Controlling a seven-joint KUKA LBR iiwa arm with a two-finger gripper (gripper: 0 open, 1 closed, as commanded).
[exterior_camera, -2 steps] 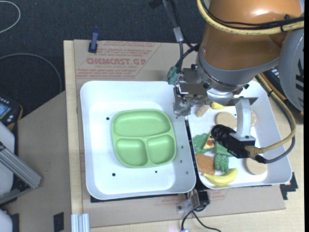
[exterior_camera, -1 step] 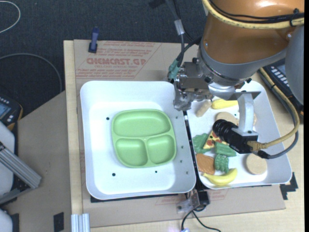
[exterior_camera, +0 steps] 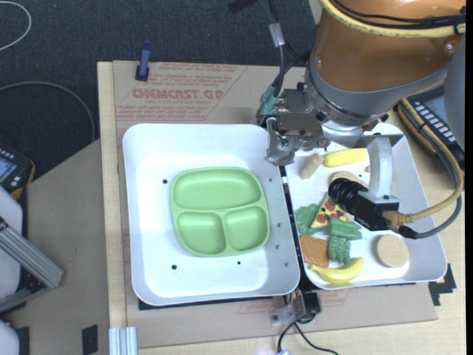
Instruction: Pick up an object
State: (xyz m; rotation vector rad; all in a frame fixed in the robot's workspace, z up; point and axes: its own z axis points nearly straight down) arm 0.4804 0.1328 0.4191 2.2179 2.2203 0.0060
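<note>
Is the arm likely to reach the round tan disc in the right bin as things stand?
Probably yes. The tan disc lies uncovered on the floor of the right bin, just apart from the banana; the gripper hangs at the bins' shared wall, farther back.

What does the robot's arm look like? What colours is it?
The arm is big and round, with a shiny orange band and a grey ring under it. A thin pale cable loops around the orange part. Its end effector is small, boxy, silver-grey metal, with a little green part on one side and thin dark wires leading up from it.
</note>
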